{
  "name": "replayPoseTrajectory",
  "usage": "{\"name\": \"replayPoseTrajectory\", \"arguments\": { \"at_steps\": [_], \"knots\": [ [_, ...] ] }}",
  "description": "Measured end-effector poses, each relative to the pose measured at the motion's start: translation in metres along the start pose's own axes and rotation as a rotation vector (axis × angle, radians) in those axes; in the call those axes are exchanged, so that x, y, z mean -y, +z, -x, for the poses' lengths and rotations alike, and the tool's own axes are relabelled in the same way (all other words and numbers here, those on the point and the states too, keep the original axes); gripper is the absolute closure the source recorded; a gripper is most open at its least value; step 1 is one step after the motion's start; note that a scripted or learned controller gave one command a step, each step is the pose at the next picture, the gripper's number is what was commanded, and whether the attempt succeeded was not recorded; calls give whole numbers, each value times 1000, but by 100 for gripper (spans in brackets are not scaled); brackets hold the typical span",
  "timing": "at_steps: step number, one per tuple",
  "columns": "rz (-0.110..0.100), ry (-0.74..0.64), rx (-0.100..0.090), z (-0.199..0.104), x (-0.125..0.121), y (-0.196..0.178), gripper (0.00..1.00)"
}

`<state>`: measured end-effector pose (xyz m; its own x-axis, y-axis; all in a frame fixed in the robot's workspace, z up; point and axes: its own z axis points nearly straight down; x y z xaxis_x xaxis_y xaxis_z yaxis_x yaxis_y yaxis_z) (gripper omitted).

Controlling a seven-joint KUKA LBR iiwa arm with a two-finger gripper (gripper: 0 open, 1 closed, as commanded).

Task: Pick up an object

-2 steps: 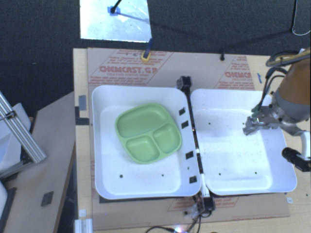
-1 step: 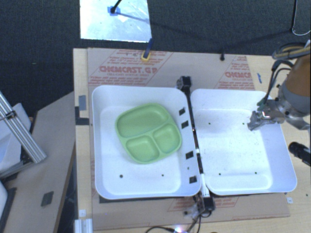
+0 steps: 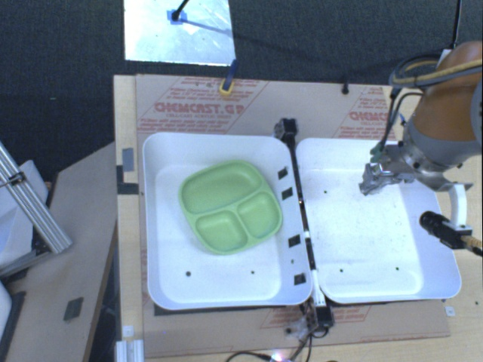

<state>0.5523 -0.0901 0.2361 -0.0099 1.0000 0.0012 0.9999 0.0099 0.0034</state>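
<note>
You are looking at an evenly lit scene, bright over the bench and without hard shadows. The two white bins (image 3: 226, 292) come close to washing out, so their rims and floors blend and you get little sense of depth there. The green plate (image 3: 230, 206) reads clearly, with soft shading in its compartments. A shiny sheet (image 3: 179, 21) at the top catches glare in pale streaks. The dark backdrop (image 3: 60, 51) is grainy. The picture is soft overall; the gripper (image 3: 373, 179) is slightly smeared, perhaps from motion, and you cannot make out its fine detail. Straight edges show no obvious bending near the borders.
</note>
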Motion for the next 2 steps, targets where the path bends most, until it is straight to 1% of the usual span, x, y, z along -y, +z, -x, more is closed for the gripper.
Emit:
{"name": "replayPoseTrajectory", "arguments": {
  "at_steps": [1, 2],
  "knots": [
    [-2, 1, 0, -45, -11, 10, 100],
    [-1, 0, -1, -96, -22, 1, 100]
  ]
}}
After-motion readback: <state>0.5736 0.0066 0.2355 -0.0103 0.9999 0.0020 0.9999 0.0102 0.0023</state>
